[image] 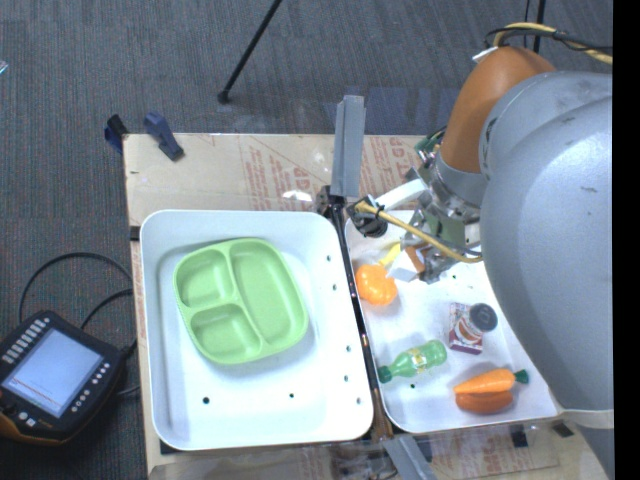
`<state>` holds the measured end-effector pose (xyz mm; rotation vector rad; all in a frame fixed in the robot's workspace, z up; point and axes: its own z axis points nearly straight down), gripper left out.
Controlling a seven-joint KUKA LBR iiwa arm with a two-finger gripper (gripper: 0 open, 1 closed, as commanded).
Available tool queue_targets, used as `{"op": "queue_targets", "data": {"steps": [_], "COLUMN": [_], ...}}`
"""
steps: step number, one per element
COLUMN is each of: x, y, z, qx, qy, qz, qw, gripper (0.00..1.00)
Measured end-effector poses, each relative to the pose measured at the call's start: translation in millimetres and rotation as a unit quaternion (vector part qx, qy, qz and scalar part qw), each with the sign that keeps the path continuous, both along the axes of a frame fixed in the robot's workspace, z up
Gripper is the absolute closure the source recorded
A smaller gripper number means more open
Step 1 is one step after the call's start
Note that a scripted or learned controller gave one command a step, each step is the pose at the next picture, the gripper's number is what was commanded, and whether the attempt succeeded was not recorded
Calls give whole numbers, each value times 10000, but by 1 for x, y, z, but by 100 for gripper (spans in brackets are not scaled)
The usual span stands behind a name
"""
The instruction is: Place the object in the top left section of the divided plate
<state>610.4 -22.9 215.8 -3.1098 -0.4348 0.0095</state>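
You are looking at a robotics lab: a grey arm [560, 218] with an orange band reaches over a bench [230, 173] bearing two white bins [165, 368], a teach pendant [50, 373] lies on grey carpet at the near left, and a stand leg [255, 38] shows at the far side.

Red printing on the cardboard sheet [262, 168] is too faint to read.

Bench [230, 173]: two white bins [170, 368] side by side.
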Motion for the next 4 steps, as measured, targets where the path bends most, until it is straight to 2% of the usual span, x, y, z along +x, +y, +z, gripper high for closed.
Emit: {"op": "queue_targets", "data": {"steps": [1, 4], "x": [-8, -9], "y": [23, 14], "z": [-30, -8], "qx": [7, 25], "qy": [-2, 48], "qz": [-391, -510], "qw": [9992, 9987], "gripper": [100, 100]}}
